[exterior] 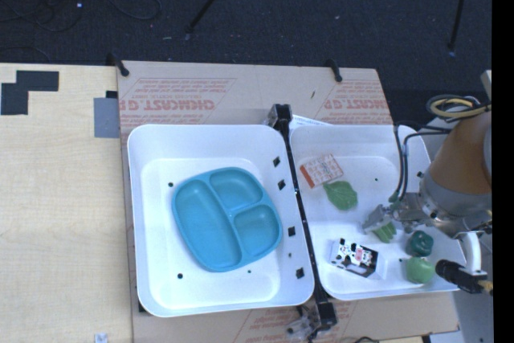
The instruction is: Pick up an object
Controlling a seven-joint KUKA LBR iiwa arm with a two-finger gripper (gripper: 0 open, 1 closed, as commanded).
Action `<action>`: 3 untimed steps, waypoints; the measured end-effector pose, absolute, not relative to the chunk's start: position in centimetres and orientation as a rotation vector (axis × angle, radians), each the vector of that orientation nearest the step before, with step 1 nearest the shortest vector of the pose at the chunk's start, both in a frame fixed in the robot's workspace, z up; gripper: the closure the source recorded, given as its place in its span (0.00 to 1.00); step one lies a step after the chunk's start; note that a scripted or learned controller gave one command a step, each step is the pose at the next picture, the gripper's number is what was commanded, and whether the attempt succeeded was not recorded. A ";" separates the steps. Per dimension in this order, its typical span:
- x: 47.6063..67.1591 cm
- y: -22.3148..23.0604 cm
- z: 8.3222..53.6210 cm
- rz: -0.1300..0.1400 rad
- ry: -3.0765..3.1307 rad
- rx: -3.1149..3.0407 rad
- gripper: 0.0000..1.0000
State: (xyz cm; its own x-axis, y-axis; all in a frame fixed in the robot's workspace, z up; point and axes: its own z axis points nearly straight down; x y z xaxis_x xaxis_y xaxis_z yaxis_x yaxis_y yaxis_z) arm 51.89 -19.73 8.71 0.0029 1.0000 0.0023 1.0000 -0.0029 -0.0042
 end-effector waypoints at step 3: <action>52.7 -20.3 21.5 -0.001 -2.225 -2.222 1.00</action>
